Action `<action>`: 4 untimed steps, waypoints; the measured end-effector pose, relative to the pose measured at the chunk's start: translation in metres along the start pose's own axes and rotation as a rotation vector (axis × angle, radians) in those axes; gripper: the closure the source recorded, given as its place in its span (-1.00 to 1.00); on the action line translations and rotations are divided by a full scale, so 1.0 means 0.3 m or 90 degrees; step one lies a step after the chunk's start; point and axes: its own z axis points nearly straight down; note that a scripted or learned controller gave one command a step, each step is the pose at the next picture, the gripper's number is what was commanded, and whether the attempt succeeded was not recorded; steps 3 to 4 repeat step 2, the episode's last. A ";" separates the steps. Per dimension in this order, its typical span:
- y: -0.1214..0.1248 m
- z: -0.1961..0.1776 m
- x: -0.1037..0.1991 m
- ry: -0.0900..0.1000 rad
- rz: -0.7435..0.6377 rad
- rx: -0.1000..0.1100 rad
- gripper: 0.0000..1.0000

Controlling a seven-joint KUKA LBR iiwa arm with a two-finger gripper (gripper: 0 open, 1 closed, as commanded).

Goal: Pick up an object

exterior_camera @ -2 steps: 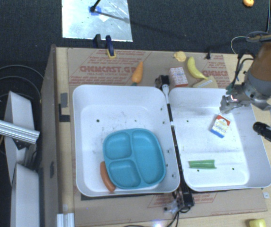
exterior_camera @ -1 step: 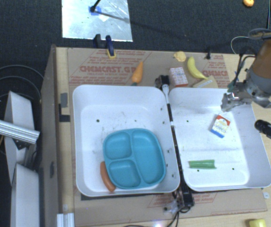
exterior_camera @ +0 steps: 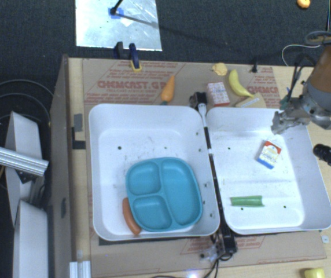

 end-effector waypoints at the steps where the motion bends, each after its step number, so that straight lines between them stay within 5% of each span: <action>1: 0.004 -0.036 0.002 0.001 -0.001 -0.002 1.00; 4: 0.008 -0.071 0.003 0.001 -0.002 -0.004 1.00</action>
